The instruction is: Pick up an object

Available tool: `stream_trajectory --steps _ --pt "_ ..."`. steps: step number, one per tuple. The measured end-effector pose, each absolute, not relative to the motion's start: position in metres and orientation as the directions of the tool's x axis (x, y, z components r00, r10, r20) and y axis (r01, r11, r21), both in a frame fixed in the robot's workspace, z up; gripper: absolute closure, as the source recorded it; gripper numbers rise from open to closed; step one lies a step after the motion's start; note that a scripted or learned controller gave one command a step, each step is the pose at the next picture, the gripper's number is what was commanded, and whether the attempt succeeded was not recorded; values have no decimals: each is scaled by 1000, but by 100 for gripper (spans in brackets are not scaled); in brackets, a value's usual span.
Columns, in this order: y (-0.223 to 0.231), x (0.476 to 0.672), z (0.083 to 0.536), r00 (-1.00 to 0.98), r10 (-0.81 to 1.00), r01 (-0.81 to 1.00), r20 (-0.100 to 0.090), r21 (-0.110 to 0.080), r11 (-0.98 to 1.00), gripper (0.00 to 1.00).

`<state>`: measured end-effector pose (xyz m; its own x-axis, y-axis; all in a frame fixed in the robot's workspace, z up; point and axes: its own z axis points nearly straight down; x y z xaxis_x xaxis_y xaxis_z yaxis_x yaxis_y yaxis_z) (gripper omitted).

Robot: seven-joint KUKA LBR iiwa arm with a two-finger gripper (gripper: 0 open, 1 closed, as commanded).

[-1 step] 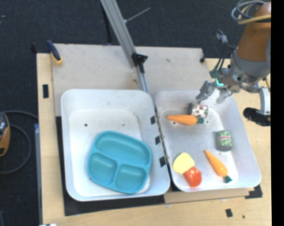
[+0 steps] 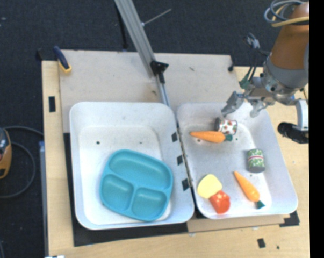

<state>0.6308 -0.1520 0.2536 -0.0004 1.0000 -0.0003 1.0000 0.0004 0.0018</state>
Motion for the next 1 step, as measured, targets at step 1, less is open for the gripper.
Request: stream_trajectory --steps 1 --pt "-149 633 192 0 1000 1000 -2 -3 0 0"
